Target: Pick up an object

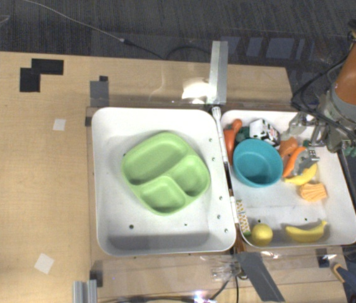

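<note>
The right bin (348, 188) holds several toy foods. A teal bowl (257, 162) sits at its left. An orange carrot (230, 137) lies along the left wall, and a black and white item (261, 130) lies behind the bowl. My gripper (304, 149) hangs low over the bin's back right, just right of the bowl, above an orange piece (290, 149) and a small yellow piece (302, 177). An orange wedge (313, 192) lies beside them. A banana (305, 231) and a lemon (262, 233) rest near the front wall.
The left bin (108, 226) bears a green divided plate (164, 172). A metal post (218, 74) stands behind the wall between the bins. Dark cables run behind the bench and beside the arm at the right.
</note>
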